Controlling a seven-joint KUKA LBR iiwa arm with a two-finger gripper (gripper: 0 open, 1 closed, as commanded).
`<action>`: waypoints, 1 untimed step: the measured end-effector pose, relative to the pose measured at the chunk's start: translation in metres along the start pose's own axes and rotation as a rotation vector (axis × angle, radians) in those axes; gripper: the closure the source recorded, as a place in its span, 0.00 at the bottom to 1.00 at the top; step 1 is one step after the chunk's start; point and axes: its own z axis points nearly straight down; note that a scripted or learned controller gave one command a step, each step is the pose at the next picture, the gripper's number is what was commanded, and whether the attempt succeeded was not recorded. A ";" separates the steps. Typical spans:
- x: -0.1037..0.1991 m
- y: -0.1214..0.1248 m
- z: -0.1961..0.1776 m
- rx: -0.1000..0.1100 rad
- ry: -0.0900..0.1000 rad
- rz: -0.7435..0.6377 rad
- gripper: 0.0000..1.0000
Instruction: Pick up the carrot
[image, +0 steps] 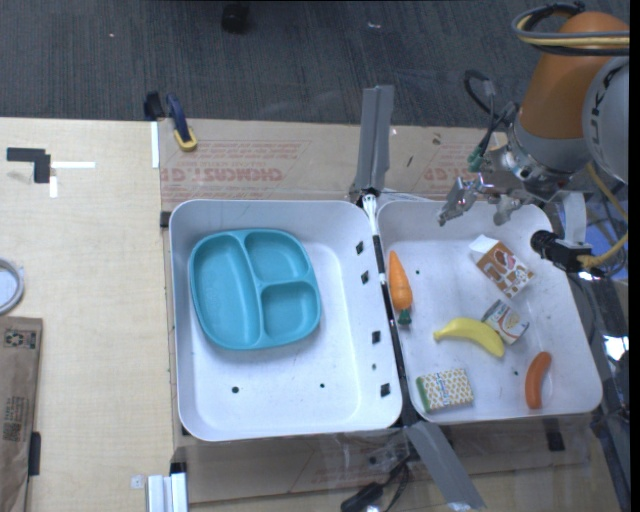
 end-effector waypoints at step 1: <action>0.049 0.001 0.017 0.000 0.000 -0.057 0.00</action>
